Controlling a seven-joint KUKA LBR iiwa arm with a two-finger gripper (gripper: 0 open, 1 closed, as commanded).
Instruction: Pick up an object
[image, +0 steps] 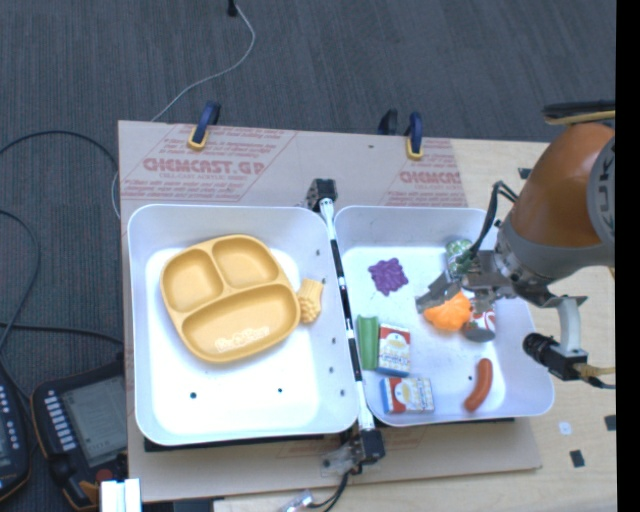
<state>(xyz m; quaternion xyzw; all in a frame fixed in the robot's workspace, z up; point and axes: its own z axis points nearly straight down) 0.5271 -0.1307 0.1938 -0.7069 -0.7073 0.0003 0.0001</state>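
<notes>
1. Brown board surface (140, 160) carries two white bins side by side; blue clamps (207, 120) at its far edge.
2. Grey arm (560, 205) with orange band reaches in from the right, over the right bin (520, 400).
3. Left bin (240, 405) holds a yellow divided plate (228, 295); a small yellow corn-like piece (310, 300) lies just beside the plate's right rim.
4. End effector (455, 292) sits low in the right bin, directly over an orange round object (448, 314); fingers appear to straddle its top, but how far apart they stand, and whether they grip it, cannot tell.
5. Right bin, other items: purple grape cluster (388, 274) left of the end effector; green stick (368, 343) by the divider; two small printed cartons (396, 350) near the front, well apart from the orange object; red sausage (480, 384) near the front right corner; green-white item (458, 250) partly hidden behind the end effector.
</notes>
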